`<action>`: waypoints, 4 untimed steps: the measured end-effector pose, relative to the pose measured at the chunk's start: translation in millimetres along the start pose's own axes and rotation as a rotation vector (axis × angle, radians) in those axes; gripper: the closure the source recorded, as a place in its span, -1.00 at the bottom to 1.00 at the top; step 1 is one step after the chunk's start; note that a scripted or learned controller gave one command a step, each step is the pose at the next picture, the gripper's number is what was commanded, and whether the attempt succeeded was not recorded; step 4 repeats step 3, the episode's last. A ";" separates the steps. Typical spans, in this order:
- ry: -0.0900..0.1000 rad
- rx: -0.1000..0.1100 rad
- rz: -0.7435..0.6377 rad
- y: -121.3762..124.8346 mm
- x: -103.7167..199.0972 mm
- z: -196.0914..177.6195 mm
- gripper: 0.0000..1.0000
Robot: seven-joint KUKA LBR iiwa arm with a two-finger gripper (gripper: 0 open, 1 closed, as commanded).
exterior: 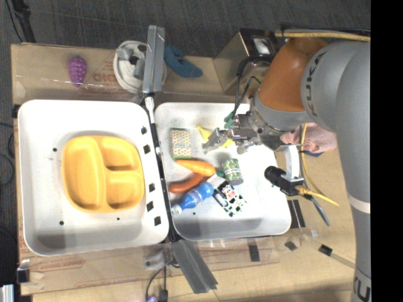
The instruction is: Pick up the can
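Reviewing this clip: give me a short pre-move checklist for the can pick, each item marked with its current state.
1. Can in view in the right bin: ok.
2. Can upright: cannot tell.
3. Gripper over the can: not ok, it sits up and left of it.
4. Room around the can: not ok, carrot and patterned black-and-white item lie close.
5. Nothing between the fingers: cannot tell.
6. Yellow tray clear of the work, in the left bin: ok.

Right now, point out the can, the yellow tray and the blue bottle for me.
can (232, 170): camera view, on its green patterned side.
yellow tray (102, 172): camera view, on the ridge between its compartments.
blue bottle (196, 195): camera view, on the middle of its body.
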State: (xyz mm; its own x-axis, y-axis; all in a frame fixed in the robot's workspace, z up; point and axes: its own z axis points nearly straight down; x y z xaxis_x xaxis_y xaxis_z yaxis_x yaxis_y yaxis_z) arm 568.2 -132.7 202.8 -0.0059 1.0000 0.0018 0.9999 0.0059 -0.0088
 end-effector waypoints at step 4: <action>0.000 -0.004 -0.057 0.1 -58.8 7.3 1.00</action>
